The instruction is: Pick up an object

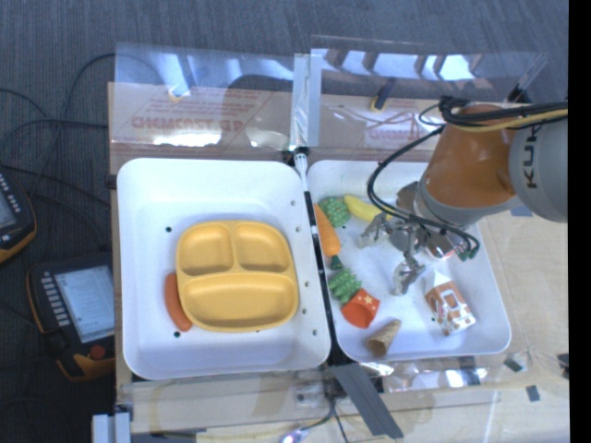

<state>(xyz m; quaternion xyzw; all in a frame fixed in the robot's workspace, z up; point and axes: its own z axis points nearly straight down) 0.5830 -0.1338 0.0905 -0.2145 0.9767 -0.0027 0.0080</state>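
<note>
Camera view: the jaws [404,270] hang low over the middle of the right bin [494,289]; whether they stand open or closed cannot be told, and nothing is visibly between them. Around them lie small toy foods: a yellow piece [362,208], an orange carrot [327,233], a green piece [344,285], a red piece [360,308], a tan cone [382,337] and a white-and-orange carton [449,306]. The left bin [148,192] carries a yellow divided tray [237,275], with an orange sausage [174,302] touching its left edge.
</note>
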